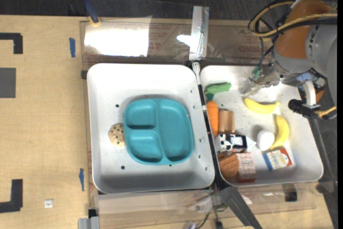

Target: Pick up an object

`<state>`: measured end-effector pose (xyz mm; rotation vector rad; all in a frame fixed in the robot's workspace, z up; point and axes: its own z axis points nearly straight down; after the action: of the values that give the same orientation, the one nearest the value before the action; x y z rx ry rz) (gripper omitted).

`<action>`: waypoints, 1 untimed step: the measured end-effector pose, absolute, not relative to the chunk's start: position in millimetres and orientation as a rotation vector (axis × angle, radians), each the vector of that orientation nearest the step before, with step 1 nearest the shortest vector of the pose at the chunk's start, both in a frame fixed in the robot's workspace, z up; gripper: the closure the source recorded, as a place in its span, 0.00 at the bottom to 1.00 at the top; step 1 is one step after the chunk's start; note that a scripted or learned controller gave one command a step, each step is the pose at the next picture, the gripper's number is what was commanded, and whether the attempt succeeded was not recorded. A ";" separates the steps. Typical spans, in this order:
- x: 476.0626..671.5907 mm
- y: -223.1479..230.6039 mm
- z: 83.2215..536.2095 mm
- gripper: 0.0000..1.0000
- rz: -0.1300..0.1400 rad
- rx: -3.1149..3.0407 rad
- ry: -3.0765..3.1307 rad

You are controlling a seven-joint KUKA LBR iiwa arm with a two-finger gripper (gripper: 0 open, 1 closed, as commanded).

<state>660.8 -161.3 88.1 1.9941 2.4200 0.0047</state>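
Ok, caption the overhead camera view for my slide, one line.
Arm's pincer poised at the far end of the right bin of toy food; a teal divided plate and cookie in the left bin.

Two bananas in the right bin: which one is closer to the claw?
The upper banana, lying nearly crosswise just below the claw. The other banana runs lengthwise further down the right bin, beside a white egg.
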 end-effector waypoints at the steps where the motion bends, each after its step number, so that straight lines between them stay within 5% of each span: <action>1: 660.0 -160.9 86.4 0.00 0.002 1.995 2.422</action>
<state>660.0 -160.9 86.4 1.9953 2.4224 0.0025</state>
